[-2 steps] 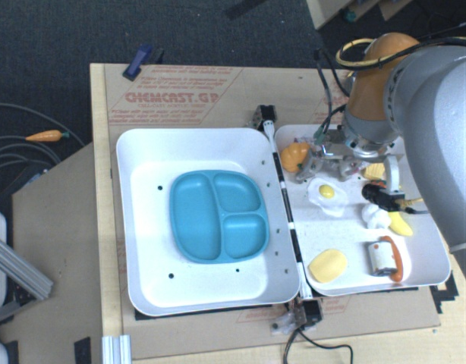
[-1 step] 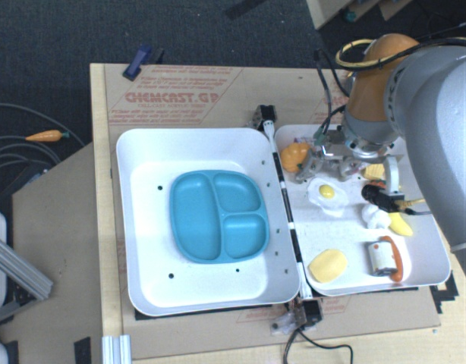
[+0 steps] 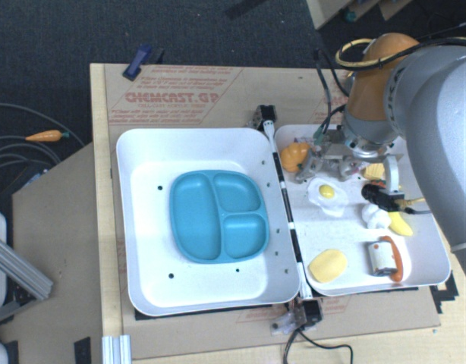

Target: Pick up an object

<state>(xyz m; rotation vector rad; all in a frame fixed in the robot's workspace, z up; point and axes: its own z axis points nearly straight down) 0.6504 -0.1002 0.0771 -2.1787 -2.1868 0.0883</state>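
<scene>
step: approach, gripper (image 3: 322,160) low in right bin (image 3: 426,268), upper right of frame
target: likely orange piece (image 3: 294,156) just beside gripper; fried egg (image 3: 326,193) below it
fingers: can't tell gap
next: centre over target, close, lift

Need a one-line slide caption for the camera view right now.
KUKA arm's end effector low over right bin near orange toy and fried egg; blue divided plate in left bin.

Just the one camera on me, fixed up above the bench (image 3: 180,89) and looking down at a slant, far enough back to fit both white bins side by side. Left bin (image 3: 142,158) sits mid-frame, right bin (image 3: 430,268) near the edge where my arm (image 3: 430,105) comes in.
</scene>
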